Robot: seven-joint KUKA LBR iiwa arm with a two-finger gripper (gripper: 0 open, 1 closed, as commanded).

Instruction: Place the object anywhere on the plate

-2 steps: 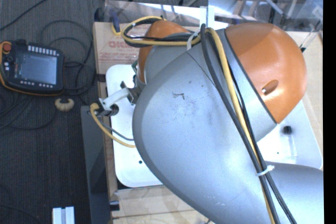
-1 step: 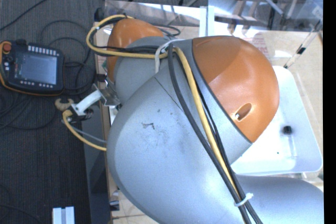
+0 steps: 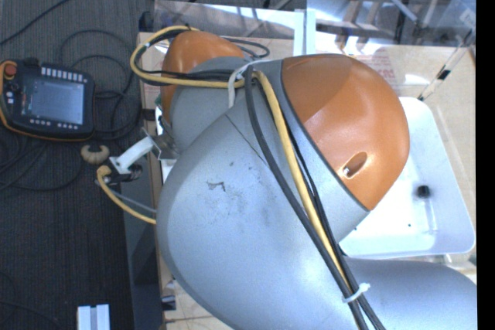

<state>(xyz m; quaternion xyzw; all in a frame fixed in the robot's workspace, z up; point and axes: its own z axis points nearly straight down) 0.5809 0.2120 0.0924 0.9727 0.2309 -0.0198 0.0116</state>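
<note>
Grey metal covers most of the picture: the big arm (image 3: 255, 220) sits right under the camera, with an orange cap (image 3: 348, 127) on its joint and yellow and black cables (image 3: 298, 166) running along it. Behind it, on the right, a corner of a white bin (image 3: 437, 189) peeks out, with a tiny dark thing (image 3: 422, 191) lying in it. That may be the object, but I cannot tell. On the floor at the left lies a control pad (image 3: 46, 100). Since the arm hides so much, a miss or a bump could go unseen.
</note>
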